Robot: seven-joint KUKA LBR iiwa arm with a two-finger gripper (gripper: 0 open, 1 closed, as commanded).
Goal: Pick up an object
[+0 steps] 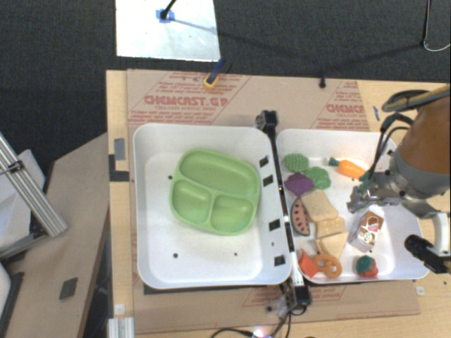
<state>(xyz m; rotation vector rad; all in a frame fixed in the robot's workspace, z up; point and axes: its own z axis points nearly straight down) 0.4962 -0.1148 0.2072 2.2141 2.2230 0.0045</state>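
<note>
1. Two shallow white bins sit side by side on the bench; the left bin [151, 189] carries a light green divided plate [214, 191] near its middle, with three compartments.
2. The right bin [394, 273] carries a heap of toy food along its left wall and front edge.
3. Near the far left corner of the right bin lie a green bumpy piece [296, 162], a purple grape bunch [299, 183] and a darker green leafy piece [318, 177], all close together.
4. An orange carrot [350, 167] with a green top lies toward the far edge, apart from the greens.
5. A watermelon slice [300, 217] lies against the left wall, touching two pale tan bread-like blocks [323, 215].
6. At the front edge sit a pretzel on an orange piece [324, 265] and a red strawberry [366, 266] with a green cap.
7. A small packet [368, 231], white with brown and red print, lies tilted in the middle of the right bin.
8. The tool [363, 199] hangs just above the packet's far end, with the grey and orange arm [426, 153] behind it; whether its fingers are apart or together I cannot tell.
</note>
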